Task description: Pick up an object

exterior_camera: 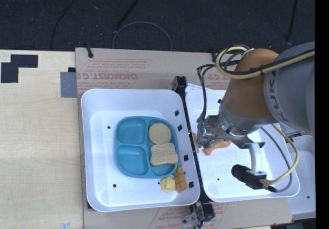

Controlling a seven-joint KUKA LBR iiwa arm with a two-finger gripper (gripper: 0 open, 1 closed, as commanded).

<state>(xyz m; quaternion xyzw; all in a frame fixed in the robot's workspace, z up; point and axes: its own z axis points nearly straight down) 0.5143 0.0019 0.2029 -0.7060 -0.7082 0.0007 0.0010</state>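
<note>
Bench of pale wood, white bins, perhaps dark carpet beyond.

Glossy white plastic bins (smooth); matt teal plate.

Grey arm w/ orange band, yellow cables

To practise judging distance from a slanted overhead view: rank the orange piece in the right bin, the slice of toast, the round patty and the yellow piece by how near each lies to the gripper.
1. Orange piece, in the right bin, right at the gripper.
2. Toast, lower right compartment of the blue tray.
3. Round patty, upper right compartment; close to the toast's rank, hard to separate.
4. Yellow piece, left bin floor below the tray.
</note>
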